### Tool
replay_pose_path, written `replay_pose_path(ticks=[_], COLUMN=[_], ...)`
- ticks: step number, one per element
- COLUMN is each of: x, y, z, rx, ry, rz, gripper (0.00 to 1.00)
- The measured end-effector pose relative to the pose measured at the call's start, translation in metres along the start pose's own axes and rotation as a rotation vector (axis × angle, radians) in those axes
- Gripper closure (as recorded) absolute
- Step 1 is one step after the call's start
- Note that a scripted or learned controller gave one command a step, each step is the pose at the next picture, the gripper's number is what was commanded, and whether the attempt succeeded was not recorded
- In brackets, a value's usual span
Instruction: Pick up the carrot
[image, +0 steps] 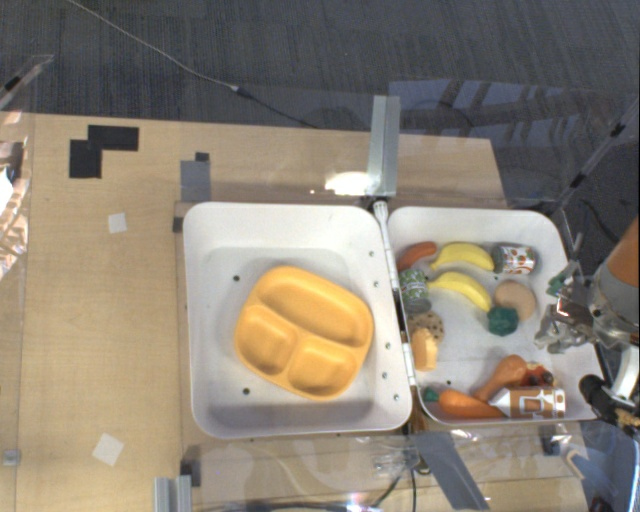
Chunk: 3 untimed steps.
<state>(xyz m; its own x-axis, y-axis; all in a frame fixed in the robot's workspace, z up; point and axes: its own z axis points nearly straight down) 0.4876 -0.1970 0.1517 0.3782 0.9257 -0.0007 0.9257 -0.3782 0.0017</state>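
Observation:
The carrot (466, 404), orange with a green stub at its left end, lies along the near wall of the right bin (470, 222). A white and orange can (528, 403) touches its right end, and an orange drumstick-shaped piece (503, 374) lies just behind it. My gripper (562, 322) hangs over the bin's right rim, up and to the right of the carrot and well apart from it. Nothing shows between its fingers.
The right bin also holds two bananas (463, 272), a reddish sausage (416, 254), a small can (517, 260), a green can (414, 290), a beige egg shape (515, 297), a green lump (502, 320) and a speckled cookie (427, 325). A yellow divided plate (305, 330) lies in the left bin (210, 300).

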Motion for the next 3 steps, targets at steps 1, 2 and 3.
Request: replay_pose_path(ticks=[1,2,3], x=[-0.001,0.003,0.001], y=[0.001,-0.002,0.001], z=[-0.025,0.02,-0.022], rx=[-0.002,0.004,-0.002], ry=[0.001,0.001,0.002], rz=[0.292,0.326,0.434], gripper=[1.0,1.0,1.0])
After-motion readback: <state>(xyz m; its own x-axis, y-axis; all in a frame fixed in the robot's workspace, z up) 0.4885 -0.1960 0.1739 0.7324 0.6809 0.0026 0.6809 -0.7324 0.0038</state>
